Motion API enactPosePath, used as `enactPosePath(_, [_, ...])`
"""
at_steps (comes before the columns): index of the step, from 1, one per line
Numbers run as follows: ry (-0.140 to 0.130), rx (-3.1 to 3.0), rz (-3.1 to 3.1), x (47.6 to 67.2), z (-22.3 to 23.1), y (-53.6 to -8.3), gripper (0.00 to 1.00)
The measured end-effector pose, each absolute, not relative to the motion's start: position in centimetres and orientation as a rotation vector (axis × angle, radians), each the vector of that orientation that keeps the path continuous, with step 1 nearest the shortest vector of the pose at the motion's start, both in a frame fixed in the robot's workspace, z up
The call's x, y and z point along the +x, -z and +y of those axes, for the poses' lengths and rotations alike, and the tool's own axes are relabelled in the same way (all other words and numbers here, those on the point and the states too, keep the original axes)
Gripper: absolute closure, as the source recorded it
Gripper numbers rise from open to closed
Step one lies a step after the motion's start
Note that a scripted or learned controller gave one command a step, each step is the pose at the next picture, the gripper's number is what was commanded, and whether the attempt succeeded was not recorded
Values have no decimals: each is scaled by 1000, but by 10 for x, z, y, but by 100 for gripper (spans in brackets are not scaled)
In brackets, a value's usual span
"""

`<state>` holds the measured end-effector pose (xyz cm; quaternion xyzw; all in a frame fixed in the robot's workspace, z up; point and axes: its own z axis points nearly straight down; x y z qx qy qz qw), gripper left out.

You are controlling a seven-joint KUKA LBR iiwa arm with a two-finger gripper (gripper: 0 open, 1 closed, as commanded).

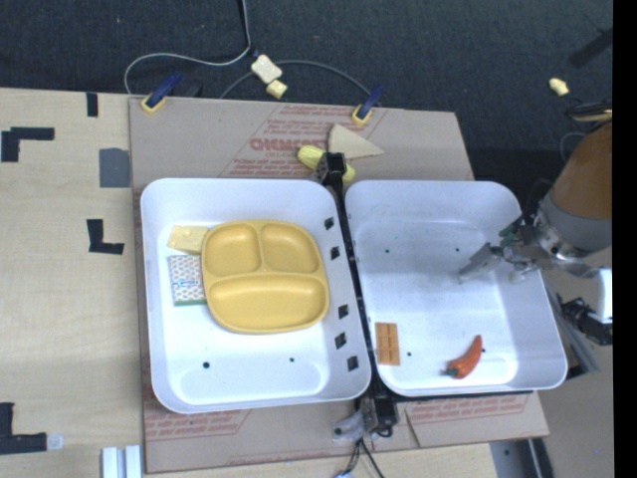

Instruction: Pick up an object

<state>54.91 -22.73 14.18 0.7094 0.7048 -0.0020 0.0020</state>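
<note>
I see the carrot [465,358] lying on the floor of the right bin [428,202], down toward that bin's five o'clock corner. Its long axis runs on a slant, from about seven o'clock up to one o'clock. The fatter, redder end with a dark tip sits at the lower left, and the narrower orange end points up and to the right. It lies flat and nothing touches it.

In the same bin, near the seven o'clock corner, I make out a small orange card [387,344], well apart from the carrot.

The gripper [488,262] sits over the right bin at roughly three o'clock, with the arm [584,192] behind it coming in from the right. I cannot tell whether the fingers are apart or together; the picture is too soft there. The gripper is well apart from the carrot, which lies toward six o'clock from it.

The left bin [239,386] holds a yellow divided plate [265,275], set a little above its middle. At the plate's nine o'clock edge a pale yellow piece [185,237] and a small patterned packet [185,278] lie just beside it, the packet below the piece.
</note>
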Motion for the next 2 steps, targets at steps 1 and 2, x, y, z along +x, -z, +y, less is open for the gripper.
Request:
enactPosePath(1, [-3,2209,2231,636,-152,-102,0])
enactPosePath(2, [6,2213,2228,669,-96,-84,0])
